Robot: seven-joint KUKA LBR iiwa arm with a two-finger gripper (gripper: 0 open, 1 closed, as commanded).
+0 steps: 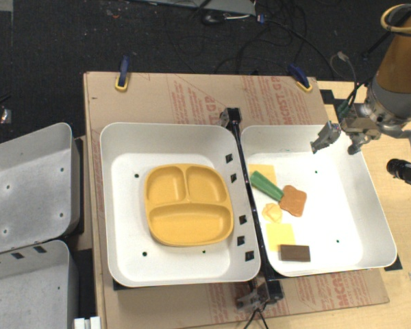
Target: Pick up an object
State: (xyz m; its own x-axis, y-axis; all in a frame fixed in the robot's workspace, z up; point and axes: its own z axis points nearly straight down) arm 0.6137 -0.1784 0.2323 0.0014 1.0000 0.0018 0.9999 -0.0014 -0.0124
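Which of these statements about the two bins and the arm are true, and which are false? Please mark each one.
1. The yellow divided plate lies in the left bin. True.
2. The green block lies in the left bin. False: it lies in the right bin, near the divider.
3. The gripper holds the brown block. False: nothing is between the fingers, and the brown block lies near the front of the right bin.
4. The gripper is above the far part of the right bin. True.
5. The orange piece lies beside the green block. True.
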